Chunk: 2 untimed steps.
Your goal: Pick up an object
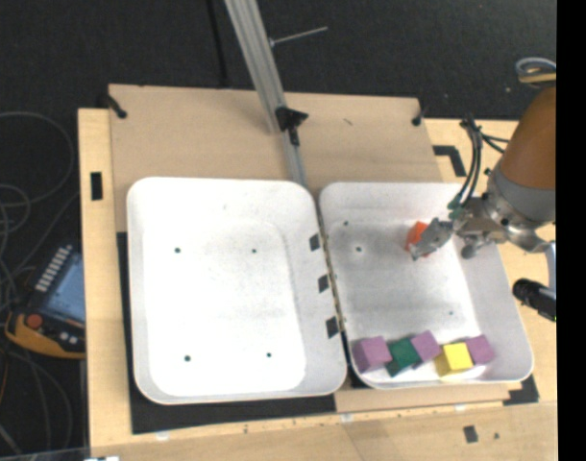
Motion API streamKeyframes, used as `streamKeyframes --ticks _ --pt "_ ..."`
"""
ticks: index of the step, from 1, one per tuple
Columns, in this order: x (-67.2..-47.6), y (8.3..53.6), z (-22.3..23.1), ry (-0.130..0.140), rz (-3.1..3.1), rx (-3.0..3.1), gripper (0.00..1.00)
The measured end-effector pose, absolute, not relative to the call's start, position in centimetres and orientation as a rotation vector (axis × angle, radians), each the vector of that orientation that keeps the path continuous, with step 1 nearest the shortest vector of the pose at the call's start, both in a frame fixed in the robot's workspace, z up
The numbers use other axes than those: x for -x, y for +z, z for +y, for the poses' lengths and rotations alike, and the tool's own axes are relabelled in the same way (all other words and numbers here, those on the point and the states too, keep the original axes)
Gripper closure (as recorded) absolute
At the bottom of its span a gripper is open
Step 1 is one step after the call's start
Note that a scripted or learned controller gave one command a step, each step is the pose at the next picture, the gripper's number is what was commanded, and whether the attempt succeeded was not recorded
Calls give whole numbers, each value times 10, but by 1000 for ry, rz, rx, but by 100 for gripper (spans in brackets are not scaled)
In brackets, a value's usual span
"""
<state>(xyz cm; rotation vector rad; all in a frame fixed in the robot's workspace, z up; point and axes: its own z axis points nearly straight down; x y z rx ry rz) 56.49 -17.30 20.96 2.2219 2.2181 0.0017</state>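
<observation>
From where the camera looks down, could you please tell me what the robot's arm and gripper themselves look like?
The arm enters from the view's right: a rounded orange section above a grey wrist. Dark cables with a greenish strand loop along its left side. Below the wrist sits a grey metallic gripper, blocky, with slim fingers angled down to the view's left. No lettering or markings are legible at this size.

A pale wooden bench (226, 133) stands on dark carpet (101, 27), with black cables (14, 190) trailing at the left.
</observation>
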Motion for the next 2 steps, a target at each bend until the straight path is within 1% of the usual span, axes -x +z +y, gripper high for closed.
streamKeyframes --ticks 1,2 --pt "-636 95 -197 -1 2221 -2215 0" --pt "-636 109 -198 -2 2226 -2208 100"
